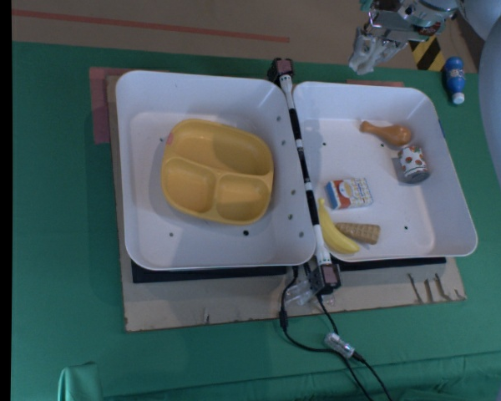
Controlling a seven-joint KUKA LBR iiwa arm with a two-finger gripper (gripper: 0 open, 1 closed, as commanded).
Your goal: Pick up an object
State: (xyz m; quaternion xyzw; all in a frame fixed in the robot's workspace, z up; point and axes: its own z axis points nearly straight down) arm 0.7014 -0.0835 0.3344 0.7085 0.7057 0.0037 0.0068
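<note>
The landmark here is the right white bin [451,224]. To its left, touching along the middle divider, lies the left white bin [142,98], which carries a yellow compartment tray [218,171]. The grey arm [493,7] comes in above the far right corner of the right bin, and its gripper [367,57] hangs just beyond the bin's far rim, with nothing between the fingers; they seem a little apart.

All things to pick are inside the right bin. A banana [336,232] lies along its left wall near the front, and a waffle wafer [358,232] touches it. A small printed carton [349,193] is in the middle. A toy chicken drumstick [387,132] is toward the far side, and a small spotted can [414,163] lies just beside it.

I think the approach is only beginning. The drumstick is nearest to the gripper, and the carton stands more free. A good descent is straight down, centred on one item, with the fingers across its narrow side and away from the walls.
</note>
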